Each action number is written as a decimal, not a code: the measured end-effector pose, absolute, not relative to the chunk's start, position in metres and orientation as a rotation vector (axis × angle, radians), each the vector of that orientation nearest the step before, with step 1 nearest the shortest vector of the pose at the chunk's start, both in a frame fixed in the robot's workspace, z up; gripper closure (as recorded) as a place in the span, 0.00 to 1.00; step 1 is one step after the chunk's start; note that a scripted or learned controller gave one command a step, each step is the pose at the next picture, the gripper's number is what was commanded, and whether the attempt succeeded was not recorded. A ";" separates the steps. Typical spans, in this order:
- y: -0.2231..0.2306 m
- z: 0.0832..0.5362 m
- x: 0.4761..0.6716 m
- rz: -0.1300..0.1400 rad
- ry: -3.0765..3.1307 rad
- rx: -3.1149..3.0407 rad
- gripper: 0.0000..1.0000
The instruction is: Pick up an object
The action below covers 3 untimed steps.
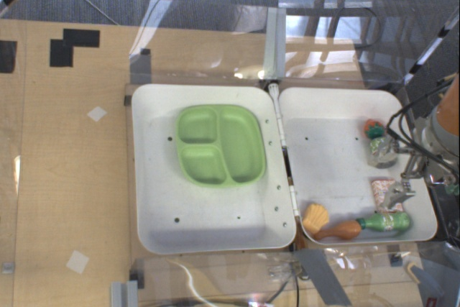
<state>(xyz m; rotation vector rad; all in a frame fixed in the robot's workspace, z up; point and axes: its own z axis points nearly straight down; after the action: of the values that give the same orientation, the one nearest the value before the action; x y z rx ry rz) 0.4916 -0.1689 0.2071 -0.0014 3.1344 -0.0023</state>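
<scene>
The two-finger metal gripper [404, 182] hangs low over the right edge of the right-hand shallow white bin [330, 154]; whether it is clenched or released cannot be told. Just beneath its tip lies a small red-and-white packet [382, 190], seemingly touching it. Just in front of the gripper a green plastic bottle [386, 223] lies on its side, with a brown wooden-looking brush [327, 221] beyond it at the bin's front edge. Behind the gripper sit a crumpled clear wrapper [382, 152] and a small orange-and-green toy [373, 129]. Well to the gripper's far side, the left-hand white bin [154, 212] holds a light-green three-compartment plastic tray [219, 144].
</scene>
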 end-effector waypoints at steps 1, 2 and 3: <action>-0.186 0.090 0.531 -0.004 3.108 0.325 0.00; -0.135 0.089 0.598 0.005 3.040 0.740 0.00; -0.124 0.088 0.643 0.004 2.910 1.157 0.00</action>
<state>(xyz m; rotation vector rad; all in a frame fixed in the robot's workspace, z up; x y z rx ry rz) 0.6427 -0.1238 0.0881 1.1570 2.9096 0.0037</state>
